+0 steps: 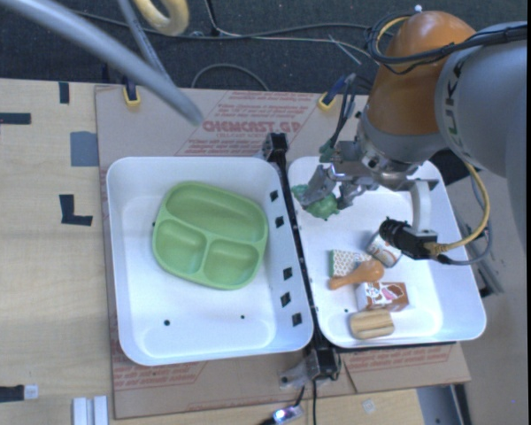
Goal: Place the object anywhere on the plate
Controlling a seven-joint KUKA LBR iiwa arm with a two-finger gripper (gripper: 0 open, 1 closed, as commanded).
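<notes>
The jaws are closed on one small green object (pixel 320 207), which shows at their tips, lifted over the right-hand bin (pixel 451 317) close to the wall it shares with the left-hand bin (pixel 133 326). Below the jaws and a little to the right in the view, four loose things lie close together on that bin's floor: one patterned packet (pixel 344 261), one orange carrot-shaped piece (pixel 357 276), one red-brown packet (pixel 389 296) and one tan bread roll (pixel 372 326). Left of the jaws, across the shared wall, one green plate (pixel 211 235) with three compartments lies in the left-hand bin, well apart from the held object. There are two white bins in all.

The grey arm (pixel 487 87) reaches in from the right, its orange band (pixel 416 60) bulging above the wrist, which points down toward the jaws.

Behind the jaws, a cardboard sheet (pixel 150 109) under both bins carries red print reading "CHEMCAST"; further letters are too small to read. The cardboard lies on a pale wooden surface (pixel 35 237).
</notes>
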